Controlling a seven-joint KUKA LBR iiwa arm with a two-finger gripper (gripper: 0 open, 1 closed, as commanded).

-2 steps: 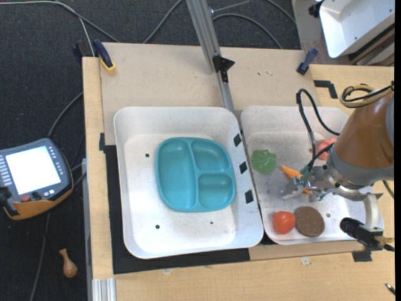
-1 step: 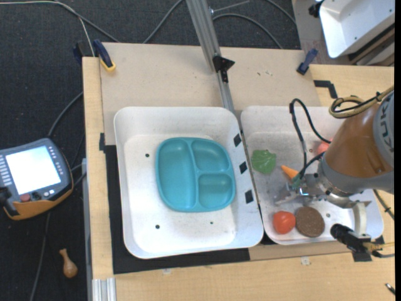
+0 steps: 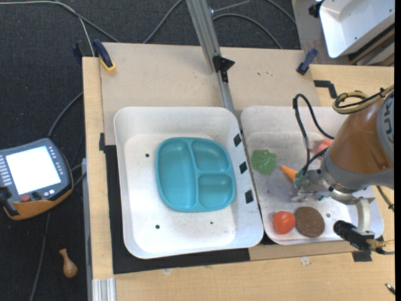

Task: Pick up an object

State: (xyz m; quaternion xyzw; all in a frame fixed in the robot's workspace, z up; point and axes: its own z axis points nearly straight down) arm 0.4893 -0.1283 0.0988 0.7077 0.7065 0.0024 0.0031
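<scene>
Now you see the grey two-finger gripper [image 3: 305, 187] low in the right white bin [image 3: 276, 121], just beside a small orange carrot-shaped piece [image 3: 289, 171]; whether it grips anything, you cannot tell. A red tomato-like piece [image 3: 284, 221] and brown round disc [image 3: 309, 221] lie nearer the front rim.

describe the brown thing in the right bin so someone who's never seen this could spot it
Start at the right shallow white bin and go to its near edge. The flat round dark brown disc lies there, beside a small round red-orange toy tomato. It is the only brown, flat item; the others nearby are bright.
</scene>
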